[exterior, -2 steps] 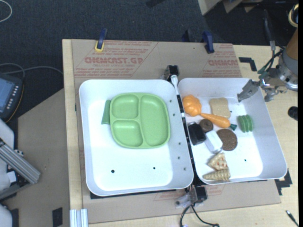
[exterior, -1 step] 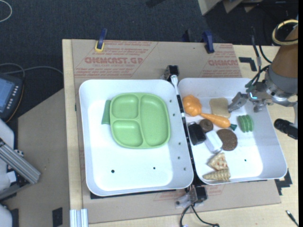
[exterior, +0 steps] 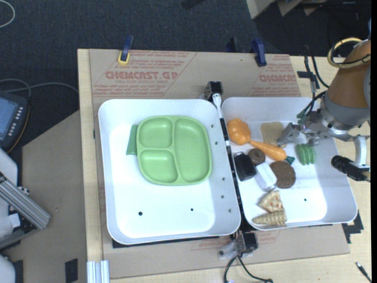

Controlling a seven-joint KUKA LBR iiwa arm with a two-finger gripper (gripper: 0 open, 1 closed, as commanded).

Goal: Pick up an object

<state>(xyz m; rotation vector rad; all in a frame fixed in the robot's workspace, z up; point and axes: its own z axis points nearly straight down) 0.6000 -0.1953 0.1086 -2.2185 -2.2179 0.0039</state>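
Reaching in from your right, the arm (exterior: 349, 93) hangs its claw (exterior: 296, 135) low over the right bin (exterior: 339, 208); you cannot tell how it is set. A green object (exterior: 306, 154) lies just beside it. Nearby sit an orange gourd (exterior: 250, 139), a brown disc (exterior: 284, 174), a black block (exterior: 244, 166) and a tan shell (exterior: 271, 210). A green divided plate (exterior: 174, 149) fills the left bin (exterior: 118, 205).

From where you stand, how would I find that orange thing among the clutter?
Look in the right-hand white bin, near its top-left corner beside the divider. The orange gourd-shaped plastic toy lies there, round bulb tapering to a neck; its neighbours are brown, black or green.
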